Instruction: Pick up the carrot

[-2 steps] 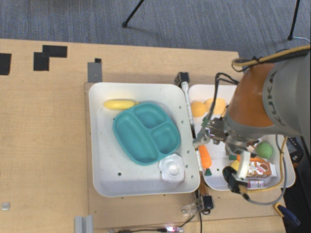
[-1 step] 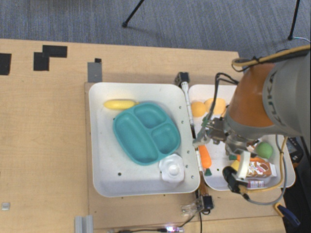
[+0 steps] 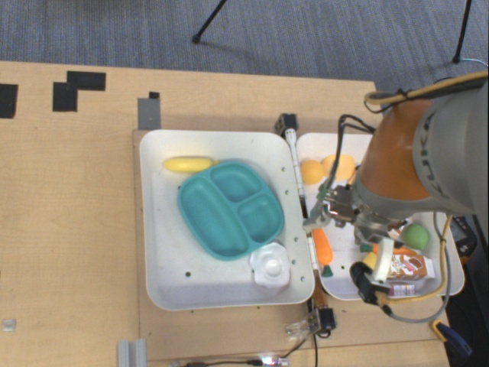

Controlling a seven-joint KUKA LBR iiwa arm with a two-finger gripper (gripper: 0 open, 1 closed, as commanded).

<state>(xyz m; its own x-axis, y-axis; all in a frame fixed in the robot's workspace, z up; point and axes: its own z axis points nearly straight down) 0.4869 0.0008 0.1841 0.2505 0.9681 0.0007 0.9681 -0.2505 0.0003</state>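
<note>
Orange carrot (image 3: 322, 248), one, lies in the right of two white bins (image 3: 153, 228) (left edge); claw (image 3: 330, 207) above it, grip unclear.

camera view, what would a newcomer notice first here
The big grey and orange arm looms over the right bin. A teal divided plate sits in the middle of the left bin, with a yellow banana at its upper left. The carrot lies by the right bin's left wall.

Small orange carrot (image 3: 322, 247) with green tip, lying lengthwise along left wall of the right bin (image 3: 334, 290), near its front corner, green end toward front.
</note>
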